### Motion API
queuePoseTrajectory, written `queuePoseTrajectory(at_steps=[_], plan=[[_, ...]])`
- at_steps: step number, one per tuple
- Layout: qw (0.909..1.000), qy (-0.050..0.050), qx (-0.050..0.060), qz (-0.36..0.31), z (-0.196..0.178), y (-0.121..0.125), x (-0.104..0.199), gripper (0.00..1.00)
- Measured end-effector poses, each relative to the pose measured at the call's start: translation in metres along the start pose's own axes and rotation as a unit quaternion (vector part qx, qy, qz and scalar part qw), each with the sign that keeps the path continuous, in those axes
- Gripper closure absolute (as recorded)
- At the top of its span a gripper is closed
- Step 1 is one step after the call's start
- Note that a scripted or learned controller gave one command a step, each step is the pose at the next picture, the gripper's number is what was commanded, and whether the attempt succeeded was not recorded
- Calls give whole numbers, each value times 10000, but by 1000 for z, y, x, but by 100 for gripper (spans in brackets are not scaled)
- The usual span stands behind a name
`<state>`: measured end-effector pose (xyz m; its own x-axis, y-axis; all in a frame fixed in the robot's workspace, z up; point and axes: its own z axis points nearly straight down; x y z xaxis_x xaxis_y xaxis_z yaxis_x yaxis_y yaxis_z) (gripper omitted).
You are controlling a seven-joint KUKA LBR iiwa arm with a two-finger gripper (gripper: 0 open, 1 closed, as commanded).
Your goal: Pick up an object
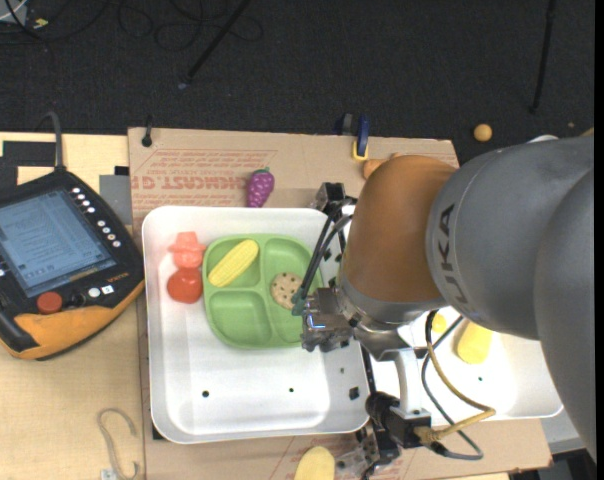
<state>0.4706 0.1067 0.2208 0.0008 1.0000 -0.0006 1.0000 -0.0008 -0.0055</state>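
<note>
In the left white bin [232, 398] lies a green divided plate [244, 318]. A yellow corn cob [232, 261] rests in the plate's upper left compartment and a round cookie [285, 288] in its right one. A red and pink toy [185, 268] stands in the bin just left of the plate. My gripper [317, 330] hangs over the plate's right edge, close below the cookie; the bulky wrist hides its fingers. In the right bin [527, 388] a yellow object [474, 343] peeks out from under the arm.
A purple grape bunch [259, 186] lies on the cardboard behind the left bin. A teach pendant [52, 258] sits on the bench at the left. A yellow item [315, 462] lies at the front edge below the bins. Cables hang beneath the wrist.
</note>
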Motion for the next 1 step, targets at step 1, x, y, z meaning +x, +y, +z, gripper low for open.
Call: queuePoseTrajectory(at_steps=[1], plan=[[10000,3,-16,-6,-10,-1,0,100]])
